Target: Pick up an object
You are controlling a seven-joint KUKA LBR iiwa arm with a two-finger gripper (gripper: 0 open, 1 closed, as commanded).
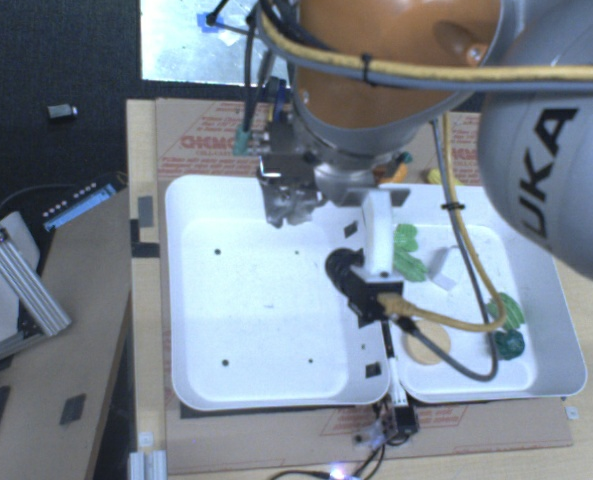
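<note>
Camera view: your pincer [288, 208] hangs over the far edge of the left bin [226, 298], close under the orange band [396, 28] of the arm. You cannot tell from here if it is released or clenched, and you see nothing between its tips. Objects sit to the pincer's right, all in the right bin [546, 338]: light green pieces [408, 252] near, a small grey piece [440, 263] just beyond them, a tan disc [426, 345] nearer the front rim, a dark teal object [508, 344] and a green piece [508, 311] farthest off. A yellow cable [446, 320] lies across that bin. Both bins rest on the surface [86, 298].
</note>
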